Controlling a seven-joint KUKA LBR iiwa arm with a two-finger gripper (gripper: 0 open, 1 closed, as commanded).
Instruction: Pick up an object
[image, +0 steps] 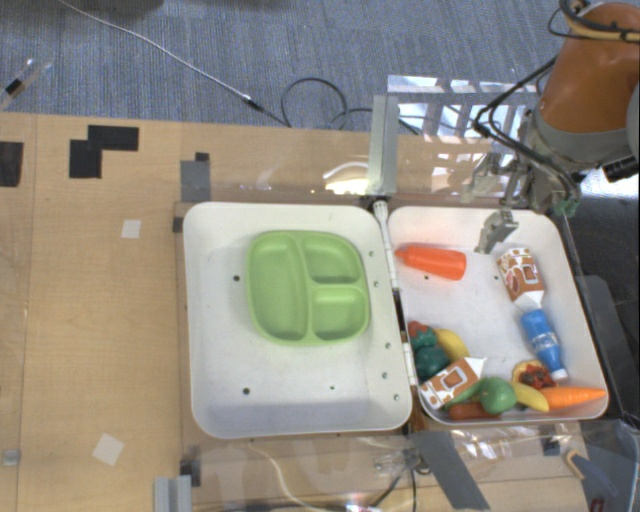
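Tool (493, 233) hung low over the right bin (470, 300), near its back edge, nothing between its fingers; whether they were apart or together couldn't be told from this slant. Nearest candidates sat either side: orange carrot (432, 262) just toward the left bin (215, 330), long axis running roughly left-right across the bin, and a small carton (521, 274) just toward the bin's right wall, tilted. Carton looked the closer, almost under the tool. Blue bottle (540, 337) lay further toward the front edge; remaining toys piled in the front corner. Green divided plate (306, 286) sat in the left bin.
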